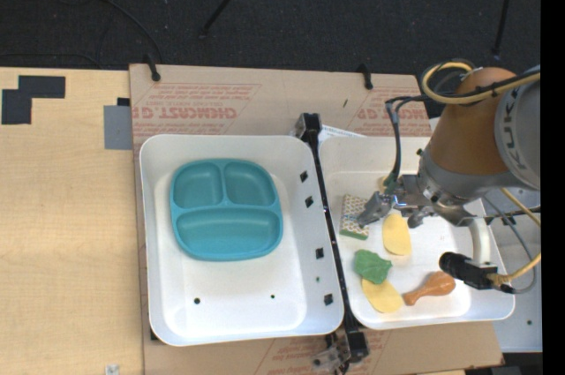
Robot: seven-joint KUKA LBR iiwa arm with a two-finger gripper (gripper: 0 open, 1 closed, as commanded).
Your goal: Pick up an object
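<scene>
- Nearest in the right bin [357, 163], by its front wall, lies a yellow piece [383, 296]. An orange drumstick-shaped toy [430, 288] lies just beside it on the right.
- Just behind those sits a green lump [372, 266], touching or nearly touching the front yellow piece.
- Further back a second yellow piece [396, 236] lies on end, just right of and below the gripper [378, 207].
- A green-and-white patterned pad [355, 216] lies against the bin's left wall. It is the thing closest to the gripper, whose tip sits at the pad's right edge. I cannot tell whether the two touch.
- From here I cannot tell whether the gripper is open or closed, and nothing shows as held in it.
- The arm [472, 144] comes in from the right over the back of the right bin. A few dark letters show on its grey casing, cut off and unreadable.
- A black rail [320, 214] runs between the bins.
- In the left bin [229, 298] a teal plate [226, 210] with three compartments lies flat, well apart from the gripper.
- Cardboard [194, 100] under the bins bears red printing, upside down from here. I cannot read it with confidence.
- On the wooden bench [62, 232] to the far left are black tape shapes [33, 96] and a grey patch [116, 126].
</scene>
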